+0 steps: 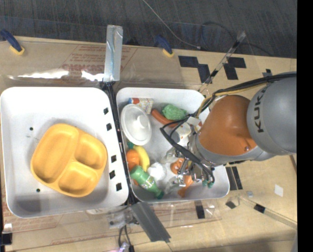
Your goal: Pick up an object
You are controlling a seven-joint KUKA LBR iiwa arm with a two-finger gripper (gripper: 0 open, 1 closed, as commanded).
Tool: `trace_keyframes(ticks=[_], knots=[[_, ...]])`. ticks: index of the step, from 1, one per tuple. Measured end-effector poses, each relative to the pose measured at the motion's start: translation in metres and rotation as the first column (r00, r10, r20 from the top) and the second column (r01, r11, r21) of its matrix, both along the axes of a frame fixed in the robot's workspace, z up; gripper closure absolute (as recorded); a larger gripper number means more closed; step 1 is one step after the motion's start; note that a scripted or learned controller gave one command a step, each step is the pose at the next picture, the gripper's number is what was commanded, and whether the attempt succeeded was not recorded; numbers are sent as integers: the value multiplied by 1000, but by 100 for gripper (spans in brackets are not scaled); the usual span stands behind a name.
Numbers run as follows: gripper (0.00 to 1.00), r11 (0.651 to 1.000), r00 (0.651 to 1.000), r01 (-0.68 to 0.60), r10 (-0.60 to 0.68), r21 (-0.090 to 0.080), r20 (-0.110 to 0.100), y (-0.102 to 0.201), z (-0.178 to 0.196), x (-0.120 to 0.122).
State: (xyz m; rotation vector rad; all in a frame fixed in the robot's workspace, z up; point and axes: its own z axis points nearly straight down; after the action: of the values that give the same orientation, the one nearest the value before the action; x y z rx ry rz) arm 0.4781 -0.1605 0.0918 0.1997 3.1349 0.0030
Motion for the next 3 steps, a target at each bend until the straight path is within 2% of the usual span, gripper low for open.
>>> trace_keyframes(ticks=[1,2,3], knots=[[100,1000,1000,-6,6,-2,3,0,11,2],[100,997,997,79,-79,-6,11,-27,135,51],[100,992,992,122,-122,0,-5,24,56,146]])
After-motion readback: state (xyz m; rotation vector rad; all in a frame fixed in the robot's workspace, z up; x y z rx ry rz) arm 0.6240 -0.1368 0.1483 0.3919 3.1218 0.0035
